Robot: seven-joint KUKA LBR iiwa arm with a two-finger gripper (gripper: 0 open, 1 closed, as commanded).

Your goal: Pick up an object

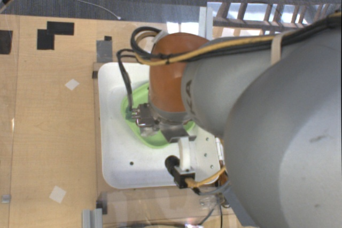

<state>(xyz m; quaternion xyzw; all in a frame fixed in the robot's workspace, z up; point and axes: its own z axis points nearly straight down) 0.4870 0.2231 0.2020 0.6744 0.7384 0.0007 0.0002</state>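
Grey arm [278, 115] fills the right side, its orange band [168, 69] above the left white bin [115, 157] — wrist over a light green object [136, 100] in the bin's middle; whether the claw is apart or together, I cannot tell

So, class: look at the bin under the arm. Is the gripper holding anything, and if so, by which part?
It cannot be told. The arm's orange band and wrist cover the gripper, above a green object in the white bin.
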